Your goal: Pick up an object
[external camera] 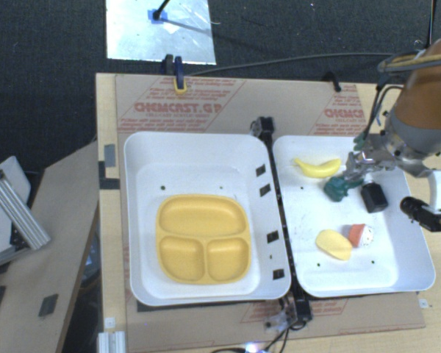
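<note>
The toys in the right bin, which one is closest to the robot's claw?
The teal toy, right below the gripper. The banana, black block and yellow lump sit farther off.

White bins (206, 149); yellow tray (203, 237), yellow banana (317, 168), teal toy (336, 188) (black block (373, 197) beside).

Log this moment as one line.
arm: over right bin | pincer: above teal toy, beside banana | grasp: none seen | left bin: yellow divided tray
</note>
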You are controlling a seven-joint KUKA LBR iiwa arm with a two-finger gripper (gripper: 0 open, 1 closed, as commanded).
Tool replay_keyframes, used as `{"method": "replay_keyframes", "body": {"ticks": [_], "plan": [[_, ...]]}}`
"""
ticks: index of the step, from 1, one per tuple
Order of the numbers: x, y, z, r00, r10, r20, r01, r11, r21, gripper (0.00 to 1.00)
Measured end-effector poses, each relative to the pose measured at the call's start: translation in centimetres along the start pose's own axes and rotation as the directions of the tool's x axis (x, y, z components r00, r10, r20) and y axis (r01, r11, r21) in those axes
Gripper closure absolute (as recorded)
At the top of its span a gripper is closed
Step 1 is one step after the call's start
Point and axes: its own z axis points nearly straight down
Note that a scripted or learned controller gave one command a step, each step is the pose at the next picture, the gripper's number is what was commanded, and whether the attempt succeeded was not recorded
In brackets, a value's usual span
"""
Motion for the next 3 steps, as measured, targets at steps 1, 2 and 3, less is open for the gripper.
{"method": "replay_keyframes", "body": {"ticks": [1, 2, 3], "plan": [[0.0, 0.1, -0.7, 1.000, 0.000, -0.001, 0.000, 1.000, 0.004, 1.00], [5.2, -1.3, 0.3, 1.000, -0.004, -0.003, 0.004, 1.000, 0.007, 1.00], [10.1, -1.6, 0.9, 1.000, -0.004, -0.003, 0.004, 1.000, 0.006, 1.00]]}}
